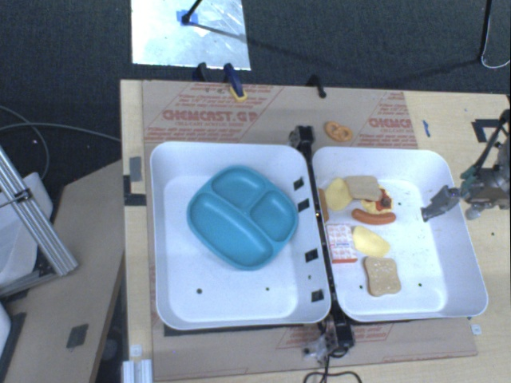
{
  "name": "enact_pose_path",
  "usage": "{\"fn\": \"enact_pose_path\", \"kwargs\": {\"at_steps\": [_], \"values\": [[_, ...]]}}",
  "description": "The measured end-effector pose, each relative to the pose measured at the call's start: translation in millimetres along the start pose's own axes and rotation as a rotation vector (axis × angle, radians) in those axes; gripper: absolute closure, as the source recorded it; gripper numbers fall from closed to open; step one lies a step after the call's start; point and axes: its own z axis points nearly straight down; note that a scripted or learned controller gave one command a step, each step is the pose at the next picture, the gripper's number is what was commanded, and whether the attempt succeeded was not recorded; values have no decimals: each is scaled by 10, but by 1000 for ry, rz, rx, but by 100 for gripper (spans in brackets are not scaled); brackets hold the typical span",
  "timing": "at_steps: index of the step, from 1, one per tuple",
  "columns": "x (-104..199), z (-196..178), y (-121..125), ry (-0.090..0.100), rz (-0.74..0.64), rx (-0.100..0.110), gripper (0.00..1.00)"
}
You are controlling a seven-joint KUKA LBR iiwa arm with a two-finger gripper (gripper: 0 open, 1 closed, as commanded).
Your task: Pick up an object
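1. the right bin [459,238] has bare floor along its right half.
2. toy food [363,226] crowds its left side.
3. a blue tray [242,216] fills the left bin's [172,174] middle.

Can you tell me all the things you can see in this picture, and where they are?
bins: 2, white, side by side on the bench, left bin, right bin
plate: 1, blue, with compartments, in left bin
toast slices: 2, brown, right bin, one at the back, one at the front
hot dog: 1, red-orange, right bin
yellow pieces: 2, right bin, and
packet: 1, white and red, right bin, near the divider
pretzel: 1, orange, on the bench behind the bins
clamp: 1, blue and yellow, bench's back edge
hand: 1, grey, over the right bin's right side
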Motion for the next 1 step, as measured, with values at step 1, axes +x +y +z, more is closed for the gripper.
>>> {"fn": "enact_pose_path", "kwargs": {"at_steps": [1], "values": [[325,-2329,-61,-4,-3,-20,0]]}}
